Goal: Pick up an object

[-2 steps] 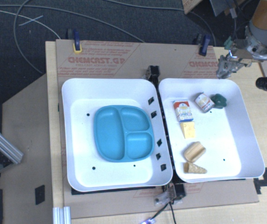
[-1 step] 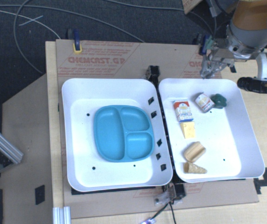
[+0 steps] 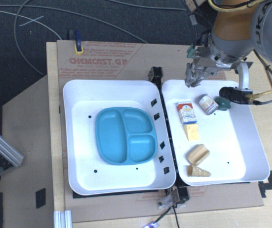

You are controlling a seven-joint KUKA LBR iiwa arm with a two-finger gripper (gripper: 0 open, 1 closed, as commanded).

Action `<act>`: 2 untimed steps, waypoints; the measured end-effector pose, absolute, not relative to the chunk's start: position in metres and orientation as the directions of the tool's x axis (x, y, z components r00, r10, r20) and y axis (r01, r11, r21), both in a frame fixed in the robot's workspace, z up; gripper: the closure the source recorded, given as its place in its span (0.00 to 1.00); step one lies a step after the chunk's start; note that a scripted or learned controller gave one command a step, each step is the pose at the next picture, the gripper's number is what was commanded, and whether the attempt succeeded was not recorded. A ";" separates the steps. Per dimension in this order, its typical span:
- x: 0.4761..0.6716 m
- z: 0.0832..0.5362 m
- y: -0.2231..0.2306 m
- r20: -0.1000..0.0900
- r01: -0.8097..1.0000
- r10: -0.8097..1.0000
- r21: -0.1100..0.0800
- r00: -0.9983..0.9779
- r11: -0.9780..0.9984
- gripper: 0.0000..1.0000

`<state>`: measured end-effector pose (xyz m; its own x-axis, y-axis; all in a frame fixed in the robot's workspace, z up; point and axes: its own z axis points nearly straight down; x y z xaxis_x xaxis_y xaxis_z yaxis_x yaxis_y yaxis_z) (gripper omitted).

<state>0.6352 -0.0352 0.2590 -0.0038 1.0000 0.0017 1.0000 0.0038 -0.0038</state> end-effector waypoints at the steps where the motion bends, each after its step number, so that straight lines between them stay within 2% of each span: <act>1: 0.617 0.248 0.015 0.002 1.000 1.000 -0.005 -0.005 0.005 1.00; 2: 0.614 0.250 0.074 0.002 1.000 1.000 0.000 -0.006 0.006 1.00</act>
